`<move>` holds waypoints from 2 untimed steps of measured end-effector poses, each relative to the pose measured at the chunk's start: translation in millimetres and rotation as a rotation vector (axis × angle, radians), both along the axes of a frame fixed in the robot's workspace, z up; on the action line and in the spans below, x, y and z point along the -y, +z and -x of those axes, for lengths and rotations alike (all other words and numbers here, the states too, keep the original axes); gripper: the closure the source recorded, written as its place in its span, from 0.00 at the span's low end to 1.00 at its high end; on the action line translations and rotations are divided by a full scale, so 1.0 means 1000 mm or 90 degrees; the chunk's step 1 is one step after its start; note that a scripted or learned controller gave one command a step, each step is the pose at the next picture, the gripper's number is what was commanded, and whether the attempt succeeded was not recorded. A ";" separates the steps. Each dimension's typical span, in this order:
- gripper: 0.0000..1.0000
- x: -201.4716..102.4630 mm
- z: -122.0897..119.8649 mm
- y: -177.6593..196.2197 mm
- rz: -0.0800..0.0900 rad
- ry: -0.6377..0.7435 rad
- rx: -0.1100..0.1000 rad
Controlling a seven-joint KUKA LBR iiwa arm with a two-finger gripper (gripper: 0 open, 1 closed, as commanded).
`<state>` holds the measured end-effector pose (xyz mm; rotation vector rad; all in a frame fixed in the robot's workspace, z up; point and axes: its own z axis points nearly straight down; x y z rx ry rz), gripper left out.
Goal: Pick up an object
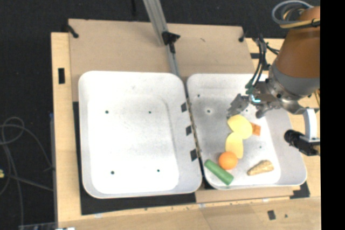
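Two pale yellow rounded plastic pieces (238, 134) lie mid-way in the right white bin (215, 89), likely the target, since the gripper (249, 106) hovers just above them, spread open and holding nothing.

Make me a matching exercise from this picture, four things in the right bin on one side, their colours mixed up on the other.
Things:
1. ball
2. stick at the bin's near-left corner
3. wedge near the bin's front edge
4. flat piece under the gripper

Colours:
A. tan
B. yellow
C. orange
D. green

Pairs: 1-C, 2-D, 3-A, 4-B
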<state>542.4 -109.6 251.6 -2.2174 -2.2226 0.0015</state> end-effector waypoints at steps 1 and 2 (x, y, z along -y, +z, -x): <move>0.00 0.000 -0.001 0.002 0.000 -0.002 0.003; 0.00 0.010 0.005 -0.054 0.002 -0.003 -0.001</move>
